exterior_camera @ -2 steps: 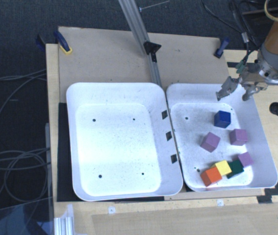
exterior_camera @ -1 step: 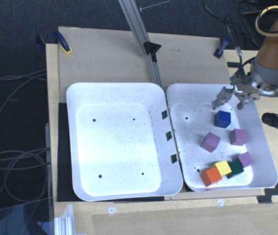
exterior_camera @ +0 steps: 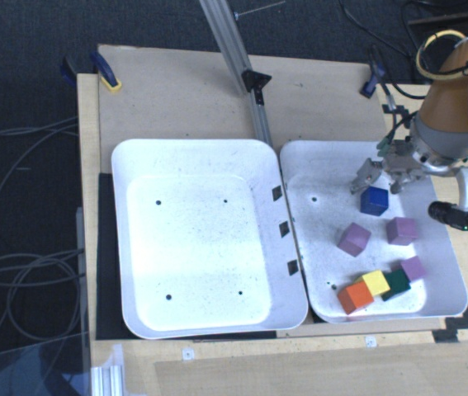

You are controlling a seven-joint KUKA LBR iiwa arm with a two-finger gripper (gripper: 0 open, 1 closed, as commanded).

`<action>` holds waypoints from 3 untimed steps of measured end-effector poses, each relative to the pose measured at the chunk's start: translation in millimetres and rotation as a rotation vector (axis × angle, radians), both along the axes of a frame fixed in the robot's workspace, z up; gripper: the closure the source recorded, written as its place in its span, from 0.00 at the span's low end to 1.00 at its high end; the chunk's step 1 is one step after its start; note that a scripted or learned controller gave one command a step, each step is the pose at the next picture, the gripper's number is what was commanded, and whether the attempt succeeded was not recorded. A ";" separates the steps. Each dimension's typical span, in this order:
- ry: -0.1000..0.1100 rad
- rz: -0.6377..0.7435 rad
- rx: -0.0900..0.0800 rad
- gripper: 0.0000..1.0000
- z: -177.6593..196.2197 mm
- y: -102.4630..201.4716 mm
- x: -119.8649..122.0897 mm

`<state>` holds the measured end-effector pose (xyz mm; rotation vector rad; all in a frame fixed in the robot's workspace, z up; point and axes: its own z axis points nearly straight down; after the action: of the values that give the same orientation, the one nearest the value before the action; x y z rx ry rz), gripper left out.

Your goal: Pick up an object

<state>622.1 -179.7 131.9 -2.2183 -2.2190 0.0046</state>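
While the gripper (exterior_camera: 385, 176) hovered with fingers spread apart, gripping nothing, a blue cube (exterior_camera: 374, 201) lay just beneath it, toward twelve o'clock in the right bin (exterior_camera: 316, 167), above two purple cubes (exterior_camera: 354, 238).

Bench (exterior_camera: 184, 89): a bare tan top is being shown from above at a slant.
Left bin (exterior_camera: 126, 221): is being borne directly by the bench, on its left half.
Right bin (exterior_camera: 316, 163): is being borne just beside it, the two rims touching at the middle.
Clamps (exterior_camera: 106, 71): blue ones are being seen at the bench's far corners.
Rail (exterior_camera: 232, 40): a grey bar is being seen slanting across the far edge.
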 end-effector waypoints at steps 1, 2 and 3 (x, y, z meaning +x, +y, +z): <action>-0.008 0.001 -0.001 1.00 14.9 0.4 2.0; -0.014 0.000 -0.004 1.00 77.4 -7.3 2.5; -0.012 0.001 -0.003 1.00 119.9 -7.4 3.9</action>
<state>625.9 -187.0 251.8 -2.2243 -2.2271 -0.0053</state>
